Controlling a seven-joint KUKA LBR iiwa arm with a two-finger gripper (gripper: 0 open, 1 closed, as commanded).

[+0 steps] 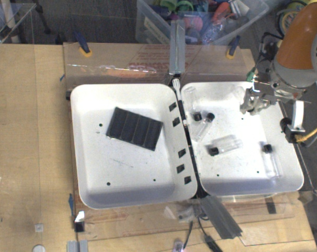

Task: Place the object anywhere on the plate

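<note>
I'm looking down on two white bins side by side. The left bin [90,182] carries the plate [134,128], a dark ribbed rectangular slab lying flat, long axis running from upper left to lower right, well apart from everything else. The right bin [289,180] has the clear stuff.

The arm [300,41] comes in from the right, and its gripper [251,103] hangs over the right bin's upper right part. I can't tell what state the tool is in from here, and I see nothing in it.

Candidate objects: a clear vial with black cap [224,145] mid-bin, lying roughly left-right; another clear tube [269,160] near the right wall, lying nearly up-down; a smaller pair of capped pieces [202,118] close to the divider.

Key relation: the middle vial sits below and left of the gripper, nearer than the plate. The plate lies far left across the divider, so I judge pick first, then a long leftward carry.
</note>
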